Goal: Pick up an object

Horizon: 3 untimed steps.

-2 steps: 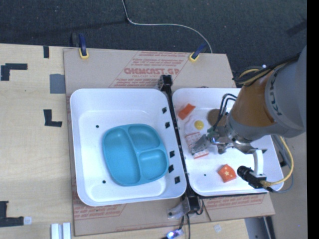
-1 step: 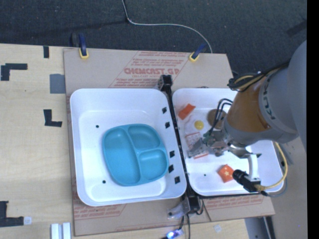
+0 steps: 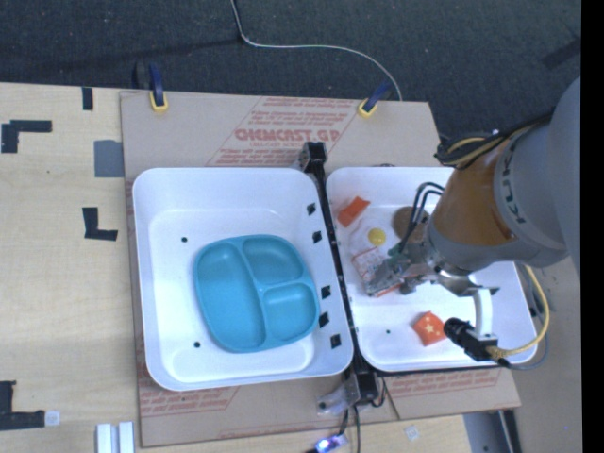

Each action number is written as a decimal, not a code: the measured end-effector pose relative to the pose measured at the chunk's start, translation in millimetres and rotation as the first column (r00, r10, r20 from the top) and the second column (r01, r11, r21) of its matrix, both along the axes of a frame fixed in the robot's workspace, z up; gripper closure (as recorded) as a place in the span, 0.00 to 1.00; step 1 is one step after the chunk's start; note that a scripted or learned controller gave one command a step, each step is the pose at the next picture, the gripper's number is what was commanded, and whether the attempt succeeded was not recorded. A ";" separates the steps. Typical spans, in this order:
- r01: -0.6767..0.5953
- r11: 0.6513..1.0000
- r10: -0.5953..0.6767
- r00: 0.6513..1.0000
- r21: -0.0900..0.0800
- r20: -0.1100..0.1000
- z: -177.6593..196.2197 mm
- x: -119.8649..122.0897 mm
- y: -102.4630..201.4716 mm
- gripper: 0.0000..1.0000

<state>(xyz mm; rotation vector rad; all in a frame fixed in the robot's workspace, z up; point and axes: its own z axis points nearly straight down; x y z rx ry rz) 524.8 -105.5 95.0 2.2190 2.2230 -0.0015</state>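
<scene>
Left bin [image 3: 156,253] holds a blue divided plate [image 3: 255,291], lying flat and well apart from the action. Right bin [image 3: 510,352] has the candidates: an orange block [image 3: 353,209] near the divider, a small yellow piece [image 3: 377,237] just below it, a clear crinkled wrapper [image 3: 363,260] beside that, and a red-orange block [image 3: 428,328] toward the front edge. Gripper [image 3: 389,276] is low over the wrapper cluster; can't tell whether it's open or closed, or whether it has anything, as the tip is blurred into the clutter. My read: it's in the descend/grasp step. To do it well, centre on one item. The wrapper looks thin and slippery, likely to slide out. The red-orange block looks rigid, isolated and easier to pick.
</scene>
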 end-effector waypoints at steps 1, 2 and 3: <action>0.000 1.000 0.000 1.000 0.000 0.004 57.7 10.1 -1.0 1.00; -0.001 1.000 0.001 1.000 0.001 0.003 101.4 8.8 5.2 1.00; 0.000 1.000 0.000 1.000 0.001 0.001 121.7 9.5 5.7 1.00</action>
